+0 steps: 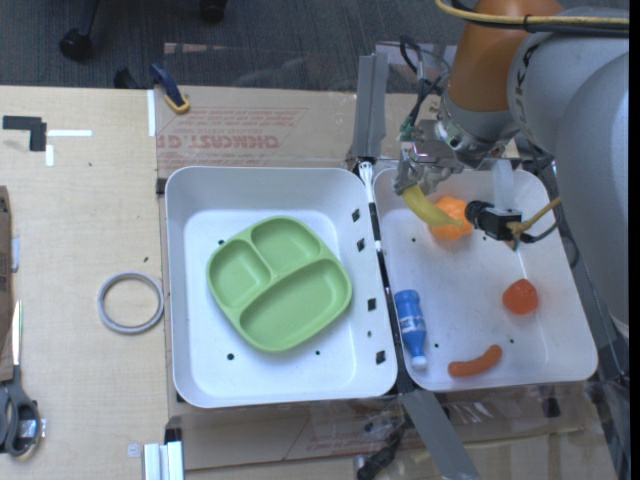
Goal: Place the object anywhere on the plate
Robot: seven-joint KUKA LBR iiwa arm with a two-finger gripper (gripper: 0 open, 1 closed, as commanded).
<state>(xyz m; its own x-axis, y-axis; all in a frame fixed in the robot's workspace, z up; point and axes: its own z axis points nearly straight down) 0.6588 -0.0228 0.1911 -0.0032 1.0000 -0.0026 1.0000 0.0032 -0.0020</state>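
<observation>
The green three-compartment plate (280,283) lies in the left bin (190,298). My gripper (416,181) hangs over the back left corner of the right bin (560,353). Its fingers are shut on the upper end of a yellow banana-shaped object (424,208). That object slants down and to the right from the fingers. Its lower end overlaps an orange rounded object (453,215) lying on the bin floor just behind it.
The right bin also holds a blue bottle (409,323) with a white cap along its left wall, an orange sausage shape (474,362) near the front, and a red-orange ball (519,296). A tape ring (130,301) and scissors (18,408) lie on the bench at left.
</observation>
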